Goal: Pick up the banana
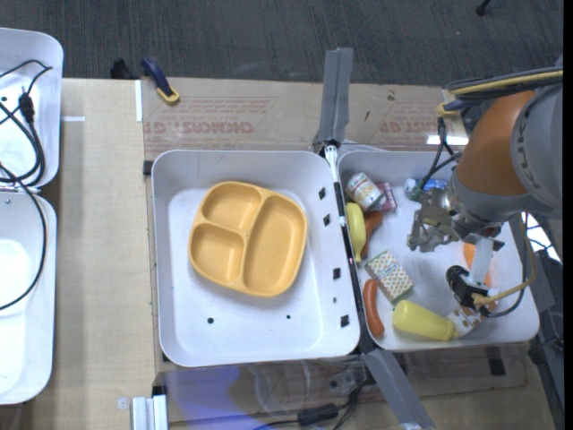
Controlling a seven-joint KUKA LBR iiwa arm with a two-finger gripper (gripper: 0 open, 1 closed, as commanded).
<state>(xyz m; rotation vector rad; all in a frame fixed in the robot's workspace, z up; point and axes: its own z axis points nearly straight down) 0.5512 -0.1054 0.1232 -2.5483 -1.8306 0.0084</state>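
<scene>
The banana is small and yellow. It lies upright along the left wall of the right bin, just below a small tin can. My gripper hangs low over the middle of the right bin, to the right of the banana and clear of it, with bare bin floor between them. Nothing shows in the gripper. The grey arm with its orange band comes in from the upper right.
In the right bin a patterned box, a red sausage and a yellow bottle lie below the banana and the gripper. Small items sit under the arm at the right. The left bin holds a yellow divided plate.
</scene>
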